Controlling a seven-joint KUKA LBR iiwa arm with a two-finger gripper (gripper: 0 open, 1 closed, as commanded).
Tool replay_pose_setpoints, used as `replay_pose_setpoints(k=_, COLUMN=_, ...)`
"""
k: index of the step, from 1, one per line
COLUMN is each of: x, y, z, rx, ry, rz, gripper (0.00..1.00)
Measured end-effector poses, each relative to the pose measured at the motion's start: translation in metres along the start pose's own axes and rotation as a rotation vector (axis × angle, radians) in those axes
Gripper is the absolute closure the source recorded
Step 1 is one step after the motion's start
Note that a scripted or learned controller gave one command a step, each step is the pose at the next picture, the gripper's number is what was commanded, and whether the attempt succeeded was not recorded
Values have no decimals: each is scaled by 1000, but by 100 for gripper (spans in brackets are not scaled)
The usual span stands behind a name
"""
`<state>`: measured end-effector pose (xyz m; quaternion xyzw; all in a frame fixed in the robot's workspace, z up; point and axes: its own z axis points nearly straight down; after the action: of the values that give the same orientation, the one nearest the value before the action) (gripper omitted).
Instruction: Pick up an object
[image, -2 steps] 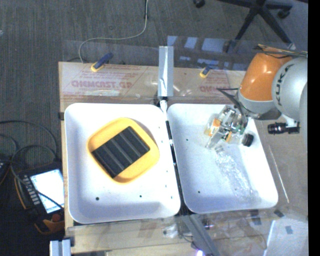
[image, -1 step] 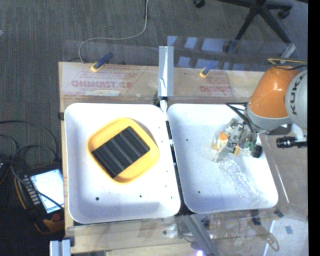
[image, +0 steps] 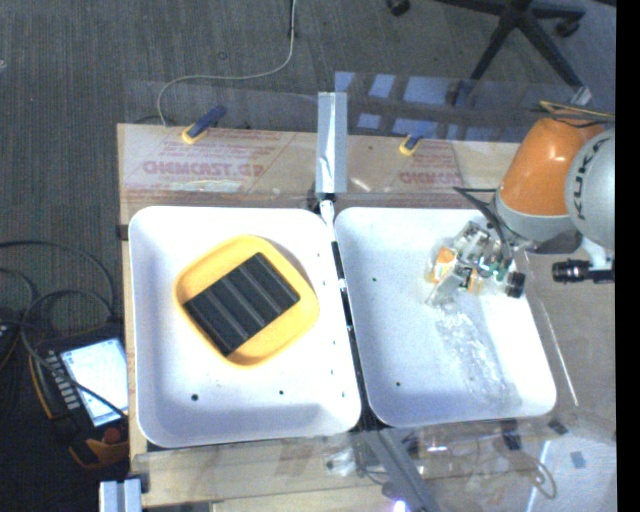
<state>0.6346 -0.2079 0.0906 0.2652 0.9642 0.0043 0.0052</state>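
Note:
A yellow pad with a black ribbed top (image: 248, 299) lies in the left bin (image: 160, 400), near its middle. A clear crinkled plastic piece (image: 470, 345) lies in the right bin (image: 400, 390), toward its right side. My gripper (image: 462, 266) hangs over the upper right part of the right bin, just above the clear plastic. A small orange bit (image: 441, 264) shows beside the fingertips; whether it is a held thing or part of the gripper is unclear.
A metal post (image: 329, 150) stands at the back between the two bins. Two blue and yellow clamps (image: 203, 122) (image: 417, 138) sit on the board behind them. A tablet and cables (image: 85, 378) lie on the floor at left.

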Motion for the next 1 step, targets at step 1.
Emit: replay_pose_setpoints(k=1, x=0, y=0, z=0, rx=0, ry=-1, rz=0, gripper=0)
